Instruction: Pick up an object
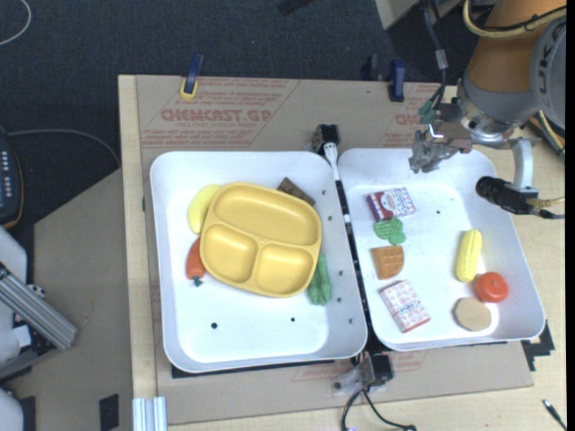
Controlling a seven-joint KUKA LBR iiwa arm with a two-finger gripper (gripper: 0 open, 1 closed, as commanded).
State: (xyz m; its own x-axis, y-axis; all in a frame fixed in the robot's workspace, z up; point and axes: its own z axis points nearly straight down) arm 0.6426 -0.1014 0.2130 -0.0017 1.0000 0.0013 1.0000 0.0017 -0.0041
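Lying nearest in the right bin [530, 308] are a tan disc [473, 314], a red tomato [491, 286] and a patterned packet [405, 304]; a corn cob [468, 254], green piece [390, 232] and red-and-white carton [391, 204] are placed farther back. A yellow divided tray [260, 239] is held by the left bin [171, 241]. Beyond, the hand [431, 155] is seen above the right bin's far edge, nothing grasped; its closure cannot be told.

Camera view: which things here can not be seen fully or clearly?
- Gripper, camera view: too small and dark to judge.
- Red item, green item and brown item: mostly hidden under the yellow tray.
- Arm: cut off by the top right edge.
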